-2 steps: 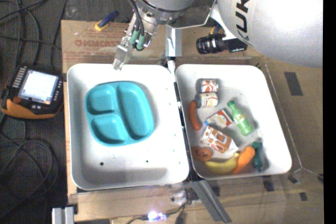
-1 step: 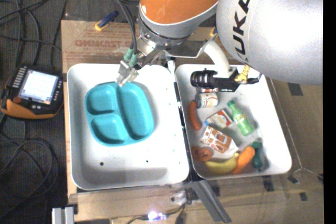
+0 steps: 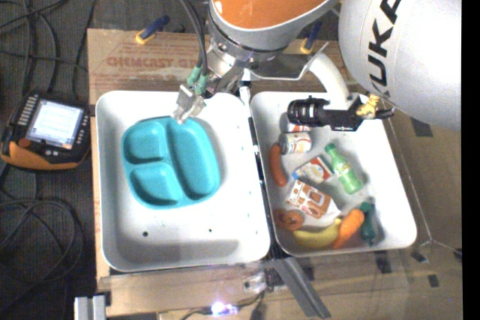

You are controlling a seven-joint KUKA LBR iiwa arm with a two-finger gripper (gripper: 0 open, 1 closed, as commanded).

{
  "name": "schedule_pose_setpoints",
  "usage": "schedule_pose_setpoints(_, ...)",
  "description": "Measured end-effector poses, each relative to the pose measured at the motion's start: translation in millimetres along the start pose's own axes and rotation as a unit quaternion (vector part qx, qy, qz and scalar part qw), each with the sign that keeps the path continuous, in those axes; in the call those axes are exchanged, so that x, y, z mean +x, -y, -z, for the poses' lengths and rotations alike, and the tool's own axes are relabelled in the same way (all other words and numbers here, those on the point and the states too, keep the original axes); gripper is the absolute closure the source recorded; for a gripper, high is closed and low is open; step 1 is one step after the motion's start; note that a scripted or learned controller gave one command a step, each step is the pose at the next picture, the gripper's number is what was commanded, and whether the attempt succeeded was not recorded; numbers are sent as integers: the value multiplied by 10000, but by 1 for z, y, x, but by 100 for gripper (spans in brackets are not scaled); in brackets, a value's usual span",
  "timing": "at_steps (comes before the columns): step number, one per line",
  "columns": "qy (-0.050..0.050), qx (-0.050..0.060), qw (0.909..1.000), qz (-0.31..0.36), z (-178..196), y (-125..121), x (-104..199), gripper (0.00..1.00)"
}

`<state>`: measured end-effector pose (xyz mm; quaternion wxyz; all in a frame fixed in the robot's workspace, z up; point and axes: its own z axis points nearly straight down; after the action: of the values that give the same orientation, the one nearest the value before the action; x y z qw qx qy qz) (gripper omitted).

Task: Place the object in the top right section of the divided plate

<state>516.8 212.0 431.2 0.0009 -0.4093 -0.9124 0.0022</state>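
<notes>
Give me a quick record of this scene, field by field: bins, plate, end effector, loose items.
left bin: holds a blue divided plate, three sections, nothing in them
right bin: holds the loose items
end effector: over the plate's upper edge, left bin; nothing seen between its fingers
loose items: green bottle, banana, carrot, sausage, can, two cartons
task state: top right section not yet filled

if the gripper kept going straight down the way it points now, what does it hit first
Most likely the blue divided plate, near its top edge: the gripper points down-left at that rim. Depth is unclear from this slanted view.
</notes>
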Motion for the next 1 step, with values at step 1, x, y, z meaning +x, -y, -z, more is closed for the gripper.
schedule_pose_setpoints(1,3,-1,9961,883,0,26,15,100)
